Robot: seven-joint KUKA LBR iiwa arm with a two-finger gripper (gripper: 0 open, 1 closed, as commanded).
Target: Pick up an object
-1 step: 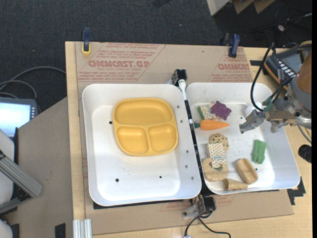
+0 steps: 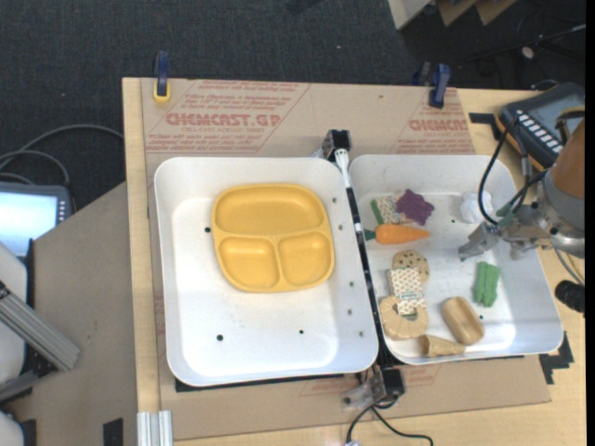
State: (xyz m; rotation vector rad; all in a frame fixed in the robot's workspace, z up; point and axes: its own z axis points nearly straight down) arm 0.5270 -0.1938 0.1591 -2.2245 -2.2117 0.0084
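L bin [image 2: 186, 249]: yellow 3-compartment plate [image 2: 273, 236], flat, upper-centre. R bin [image 2: 530, 342]: purple grape toy [image 2: 414, 205] at top; orange carrot [image 2: 402, 235] just below, lying crosswise; cracker-like piece [image 2: 409, 277] w/ tan cookie [image 2: 405, 316] below it; bread roll [image 2: 462, 320] lower centre, wedge piece [image 2: 441, 346] near front wall; green pickle [image 2: 486, 283] upright-ish. Gripper [image 2: 485, 240] over R bin, just above pickle, apart from it; fingers spread, nothing between. Arm [image 2: 567, 203] enters from R.

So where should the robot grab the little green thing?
Probably across the middle of the green piece, on its two long sides, coming straight down from above. It lies flat, roughly along the bin's length, with bare bin floor on either side for the jaws.
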